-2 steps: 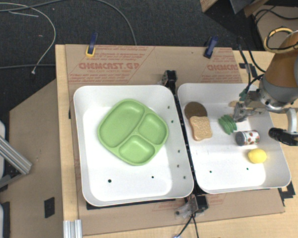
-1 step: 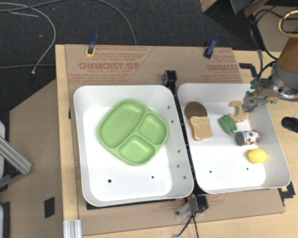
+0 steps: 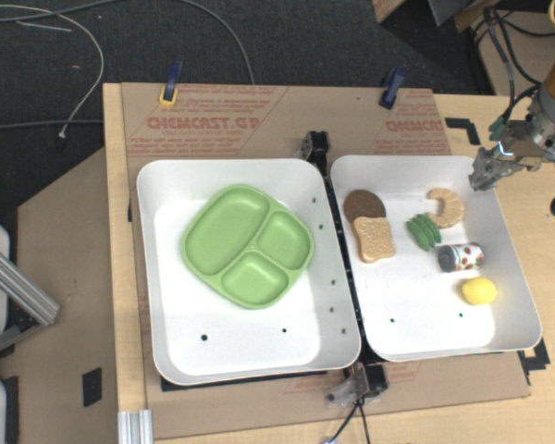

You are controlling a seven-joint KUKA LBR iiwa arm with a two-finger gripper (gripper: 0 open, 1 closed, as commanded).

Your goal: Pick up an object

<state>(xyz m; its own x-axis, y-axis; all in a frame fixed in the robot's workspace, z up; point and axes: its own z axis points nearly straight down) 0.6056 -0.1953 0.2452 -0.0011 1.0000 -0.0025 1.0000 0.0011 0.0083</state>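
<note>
**Crowded right bin, hand at its far corner**

The right bin (image 3: 509,326) holds a bread slice (image 3: 375,239) touching a brown disc (image 3: 363,203) at its 12 o'clock, a green piece (image 3: 424,231), a tan pastry (image 3: 446,207), a small can (image 3: 460,257) and a yellow ball (image 3: 479,291). The hand (image 3: 486,171) hovers at the pastry's 2 o'clock, grasping nothing visible; its grip cannot be told. The left bin (image 3: 166,322) carries a green divided plate (image 3: 248,245).

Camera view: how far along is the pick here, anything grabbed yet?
Nothing looks picked yet. The slice of bread, brown disc, green piece, small can, yellow ball and tan crescent piece all lie in the right bin. The claw sits at that bin's upper right edge, over none of them. Approach, grasp and lift all remain.
</note>
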